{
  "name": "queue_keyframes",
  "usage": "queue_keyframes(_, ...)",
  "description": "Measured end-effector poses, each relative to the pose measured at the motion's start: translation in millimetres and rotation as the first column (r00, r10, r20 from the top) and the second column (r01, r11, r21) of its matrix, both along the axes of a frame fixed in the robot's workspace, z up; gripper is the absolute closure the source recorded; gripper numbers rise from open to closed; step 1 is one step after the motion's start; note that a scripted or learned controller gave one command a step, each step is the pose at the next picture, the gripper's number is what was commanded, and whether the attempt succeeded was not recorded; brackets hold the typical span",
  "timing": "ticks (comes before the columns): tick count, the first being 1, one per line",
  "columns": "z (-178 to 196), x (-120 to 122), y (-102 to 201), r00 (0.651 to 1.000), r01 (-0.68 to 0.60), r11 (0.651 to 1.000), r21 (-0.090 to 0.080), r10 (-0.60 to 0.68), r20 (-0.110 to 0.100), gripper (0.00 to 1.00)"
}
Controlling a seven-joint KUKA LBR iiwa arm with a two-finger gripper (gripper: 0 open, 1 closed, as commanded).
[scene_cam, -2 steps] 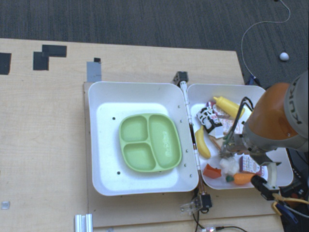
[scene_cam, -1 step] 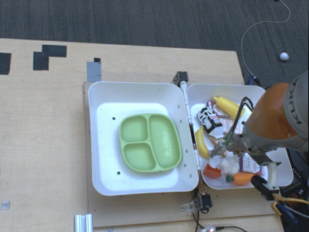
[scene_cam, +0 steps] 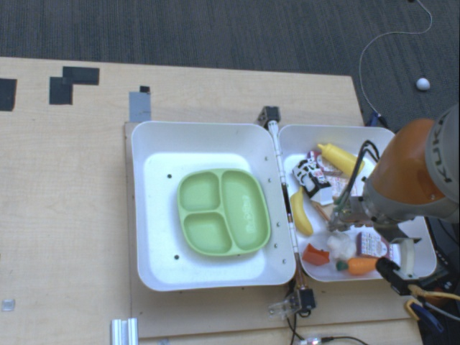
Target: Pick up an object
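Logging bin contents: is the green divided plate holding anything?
Empty: all three compartments of the green plate in the left bin show bare green.

wooden bench, two white bins

The desk looks like pale matt wood; both bins are smooth white plastic — the green divided plate glossy plastic, the floor rough grey carpet.
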State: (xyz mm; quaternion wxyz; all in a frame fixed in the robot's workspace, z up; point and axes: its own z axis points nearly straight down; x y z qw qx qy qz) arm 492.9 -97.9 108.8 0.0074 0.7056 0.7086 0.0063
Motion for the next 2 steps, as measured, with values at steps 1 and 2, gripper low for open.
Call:
queue_keyframes(1,0.0,0.0,0.0,1.000,-0.001,1.000,0.000,0.001,0.000,0.00)
queue_keyframes(2,10.6,1.6,0.7,1.000,-0.002,1.000,0.000,0.002,0.004,1.00)
